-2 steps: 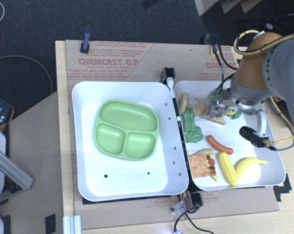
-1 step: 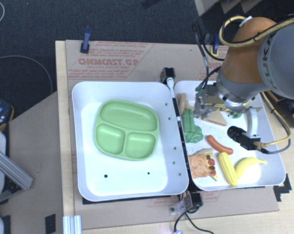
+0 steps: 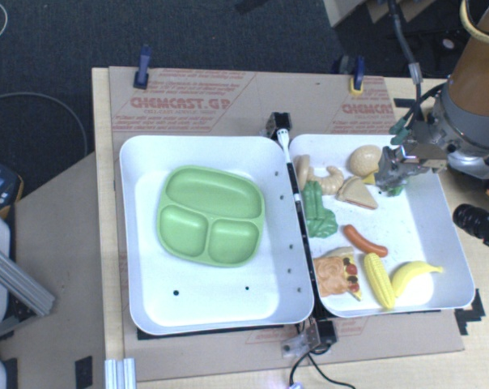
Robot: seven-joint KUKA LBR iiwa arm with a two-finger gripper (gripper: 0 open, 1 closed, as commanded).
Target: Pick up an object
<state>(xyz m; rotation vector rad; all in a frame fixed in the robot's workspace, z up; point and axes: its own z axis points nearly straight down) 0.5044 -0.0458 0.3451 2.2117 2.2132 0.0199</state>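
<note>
Camera view, from above and at a slant, took in both white bins side by side on the brown board. From where I stood, the left bin point(image 3: 139, 217) carried a green divided plate point(image 3: 210, 215) with three compartments, lying flat near its middle. The right bin point(image 3: 427, 217) held the toy food. A beige bun-like piece point(image 3: 363, 160) sat near the far rim, with a tan wedge point(image 3: 358, 193) just in front of it and a pale knobbly piece point(image 3: 329, 178) to its left. A green leafy vegetable point(image 3: 316, 211) lay along the bin's left wall, and a red sausage point(image 3: 364, 240) rested beside it toward the middle. Nearer the front edge were a pizza slice point(image 3: 338, 273), a yellow corn cob point(image 3: 379, 279) touching it on the right, and a banana point(image 3: 413, 274) just beyond the corn. The arm came in from the right, its gripper point(image 3: 391, 178) hanging over the far part of the right bin, just right of the bun and the wedge. Something green showed at its tip, but whether its jaws were parted or pressed together I could not tell, nor whether they held anything. Two clamps, one blue point(image 3: 142, 67) and one yellow-and-blue point(image 3: 357, 76), pinned the board's far edge.
</note>
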